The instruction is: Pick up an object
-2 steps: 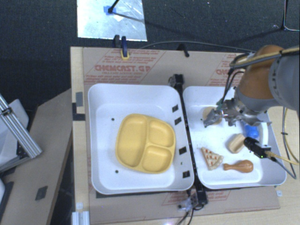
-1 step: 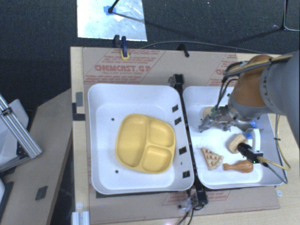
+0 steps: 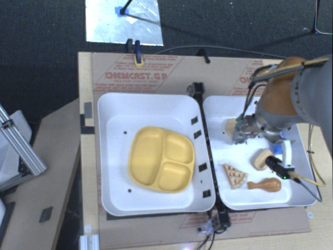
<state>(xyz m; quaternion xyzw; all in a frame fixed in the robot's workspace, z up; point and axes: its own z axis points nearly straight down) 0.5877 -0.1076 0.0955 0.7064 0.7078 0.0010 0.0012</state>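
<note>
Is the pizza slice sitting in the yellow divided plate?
No. The pizza slice lies on the floor of the right bin, while the yellow divided plate is in the left bin.

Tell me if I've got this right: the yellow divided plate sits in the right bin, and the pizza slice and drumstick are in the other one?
Not quite. The camera view shows the yellow divided plate in the left bin. The pizza slice and drumstick lie in the other one, the right bin, as you said.
</note>
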